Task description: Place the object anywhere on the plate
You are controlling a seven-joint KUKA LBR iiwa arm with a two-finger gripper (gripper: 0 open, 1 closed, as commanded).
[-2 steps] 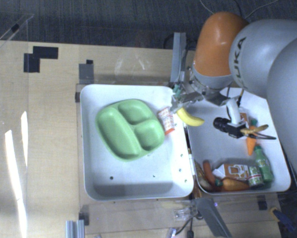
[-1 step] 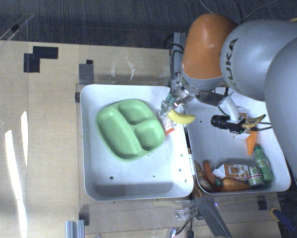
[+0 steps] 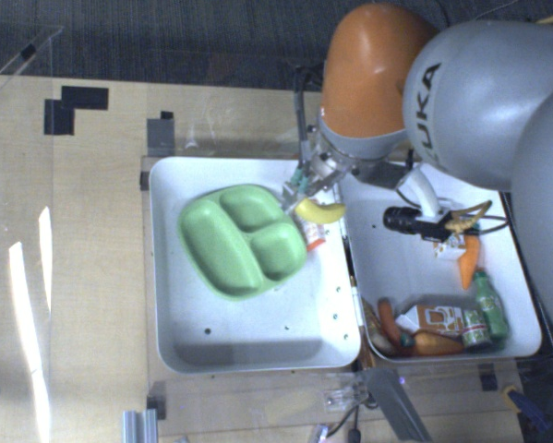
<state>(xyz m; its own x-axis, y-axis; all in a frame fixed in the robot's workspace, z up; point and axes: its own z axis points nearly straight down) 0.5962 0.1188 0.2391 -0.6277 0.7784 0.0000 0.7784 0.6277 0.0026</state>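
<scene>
Jaws apparently grip banana beside plate.

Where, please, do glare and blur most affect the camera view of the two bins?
In the camera view, bright streaks of glare cross the clear panel over the pale wooden bench at left; the left shallow white bin is evenly lit, with soft shadow under the green divided plastic plate; the hand by the yellow banana-shaped object looks slightly soft; the large grey arm is near and blurred.
</scene>
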